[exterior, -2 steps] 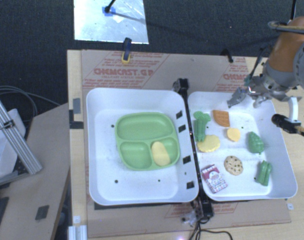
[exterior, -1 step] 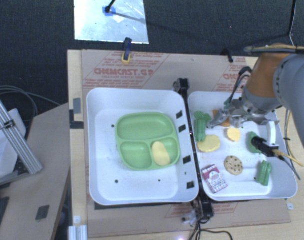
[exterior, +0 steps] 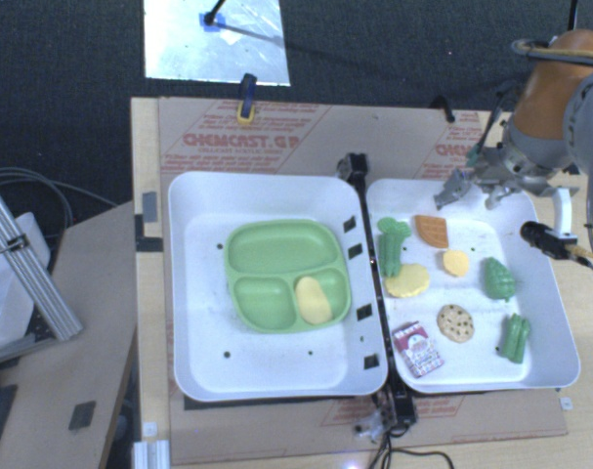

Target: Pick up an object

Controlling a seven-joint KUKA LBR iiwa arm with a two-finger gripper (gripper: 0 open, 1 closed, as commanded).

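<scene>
Two white bins sit on the bench, the gripper hanging spread above the right bin's far edge, holding nothing

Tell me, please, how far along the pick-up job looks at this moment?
Done: nothing appears lifted; the cookie, waffle and other toy foods lie in the right bin. In hand: the gripper hangs over that bin's far edge with open jaws holding nothing. Left: descending, gripping one item and raising it.

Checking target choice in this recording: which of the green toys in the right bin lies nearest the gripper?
The green toy at the bin's left side, beside the orange cracker; the other two sit farther down the right side from the gripper.
</scene>
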